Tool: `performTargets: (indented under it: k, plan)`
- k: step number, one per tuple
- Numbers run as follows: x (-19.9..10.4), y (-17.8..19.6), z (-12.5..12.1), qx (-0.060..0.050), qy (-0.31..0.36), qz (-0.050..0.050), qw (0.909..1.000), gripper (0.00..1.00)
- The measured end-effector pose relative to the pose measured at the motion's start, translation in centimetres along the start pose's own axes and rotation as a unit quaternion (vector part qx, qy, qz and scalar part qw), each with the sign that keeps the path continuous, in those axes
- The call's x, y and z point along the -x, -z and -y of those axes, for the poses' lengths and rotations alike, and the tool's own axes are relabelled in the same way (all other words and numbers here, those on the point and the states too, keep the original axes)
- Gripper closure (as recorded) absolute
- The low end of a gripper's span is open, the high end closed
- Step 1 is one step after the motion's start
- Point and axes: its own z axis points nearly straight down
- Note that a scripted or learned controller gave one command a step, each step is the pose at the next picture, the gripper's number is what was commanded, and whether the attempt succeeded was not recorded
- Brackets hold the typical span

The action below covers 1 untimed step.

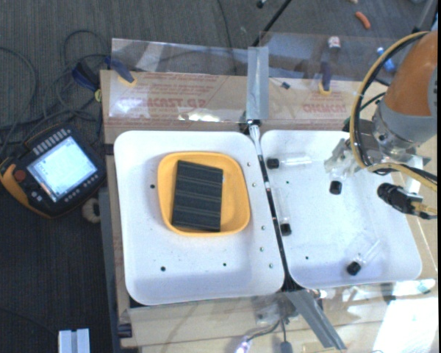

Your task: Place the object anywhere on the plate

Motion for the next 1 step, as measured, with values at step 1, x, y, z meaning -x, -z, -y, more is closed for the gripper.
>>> performTargets:
  k: [1]
  plan:
    - [0.00,0.01,-0.01,0.000,0.000,0.000,1.0000,0.00]
